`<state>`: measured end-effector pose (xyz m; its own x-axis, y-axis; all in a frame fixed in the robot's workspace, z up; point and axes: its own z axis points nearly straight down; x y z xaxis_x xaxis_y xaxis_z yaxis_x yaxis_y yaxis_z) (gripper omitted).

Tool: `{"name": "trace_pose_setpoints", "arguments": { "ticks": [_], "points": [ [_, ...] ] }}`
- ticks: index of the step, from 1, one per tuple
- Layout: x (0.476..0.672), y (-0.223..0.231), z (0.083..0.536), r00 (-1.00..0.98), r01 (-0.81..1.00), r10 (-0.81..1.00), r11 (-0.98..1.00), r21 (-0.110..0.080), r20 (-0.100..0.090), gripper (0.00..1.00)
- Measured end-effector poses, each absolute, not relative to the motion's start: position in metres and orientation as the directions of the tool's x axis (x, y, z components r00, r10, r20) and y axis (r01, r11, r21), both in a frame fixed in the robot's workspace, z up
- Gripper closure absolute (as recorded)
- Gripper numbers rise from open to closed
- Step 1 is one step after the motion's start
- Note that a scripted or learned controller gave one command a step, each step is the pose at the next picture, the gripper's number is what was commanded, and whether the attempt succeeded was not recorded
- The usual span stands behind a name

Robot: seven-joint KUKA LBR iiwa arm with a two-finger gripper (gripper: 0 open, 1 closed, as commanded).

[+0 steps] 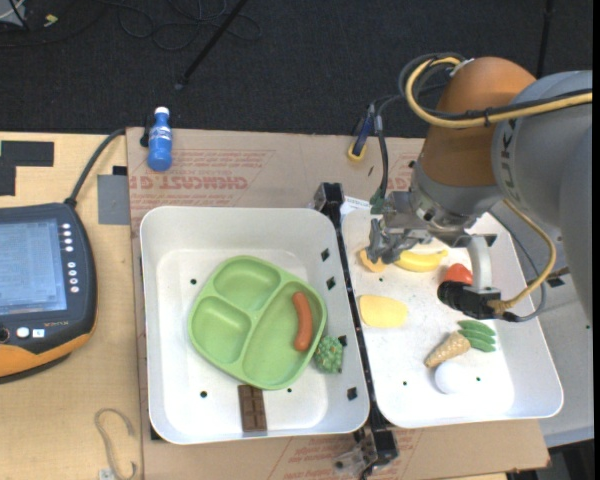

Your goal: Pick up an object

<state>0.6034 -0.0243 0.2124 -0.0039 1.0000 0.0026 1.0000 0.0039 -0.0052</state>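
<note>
Camera view: gripper (380,251) right over banana (420,260), grip state can't tell.

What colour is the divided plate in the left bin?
Light green, seen clearly in the camera view: the divided plastic plate.

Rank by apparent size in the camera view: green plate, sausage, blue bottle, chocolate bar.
1. Green plate, by far.
2. Sausage and blue bottle: look alike, not ranked.
3. Chocolate bar.
</note>
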Motion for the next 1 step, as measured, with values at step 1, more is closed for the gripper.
{"name": "trace_pose_setpoints", "arguments": {
  "ticks": [1],
  "points": [
    [0.607, 0.0272, 0.2302, -0.005, 1.0, 1.0, 0.005, -0.001, 0.002, 1.0]
  ]
}}
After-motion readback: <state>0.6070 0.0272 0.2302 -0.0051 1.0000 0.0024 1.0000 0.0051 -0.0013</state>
